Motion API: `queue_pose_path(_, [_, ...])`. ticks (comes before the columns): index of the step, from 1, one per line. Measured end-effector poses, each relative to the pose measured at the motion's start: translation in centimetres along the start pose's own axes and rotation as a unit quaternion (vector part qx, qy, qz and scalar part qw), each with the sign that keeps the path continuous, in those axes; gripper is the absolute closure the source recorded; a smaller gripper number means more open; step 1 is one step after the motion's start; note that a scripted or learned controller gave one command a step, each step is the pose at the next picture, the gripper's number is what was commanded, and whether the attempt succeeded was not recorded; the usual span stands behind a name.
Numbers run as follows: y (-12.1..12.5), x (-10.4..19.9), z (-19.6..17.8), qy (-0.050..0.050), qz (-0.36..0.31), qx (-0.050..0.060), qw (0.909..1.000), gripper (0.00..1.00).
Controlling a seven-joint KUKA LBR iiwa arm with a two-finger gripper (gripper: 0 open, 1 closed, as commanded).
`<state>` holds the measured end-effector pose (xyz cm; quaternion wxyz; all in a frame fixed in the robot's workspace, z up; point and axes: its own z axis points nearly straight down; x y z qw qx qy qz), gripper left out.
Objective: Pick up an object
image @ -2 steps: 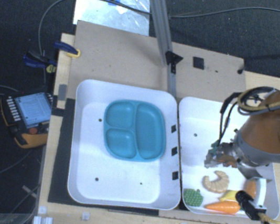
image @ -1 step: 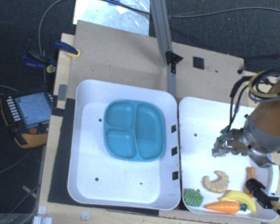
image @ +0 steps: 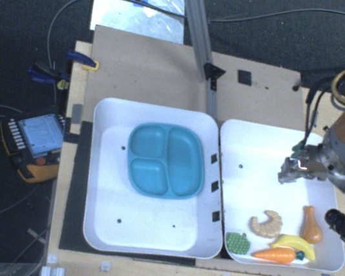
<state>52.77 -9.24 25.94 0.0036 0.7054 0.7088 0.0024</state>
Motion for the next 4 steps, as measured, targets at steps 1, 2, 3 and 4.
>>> queue_pose_path(1, [0.1, 0.0, -0.9, 0.0, 0.0, 0.002, 1.0, 1.0])
queue_pose_path(2, [0.1, 5.1, 0.9, 0.001, -0.002, 0.003, 1.0, 1.0])
queue_pose_path(3, [0.3, 10.3, 2.5, 0.002, -0.003, 0.004, 1.0, 1.0])
queue_pose_path(4, [0.7, 15.9, 3.7, 0.002, -0.003, 0.004, 1.0, 1.0])
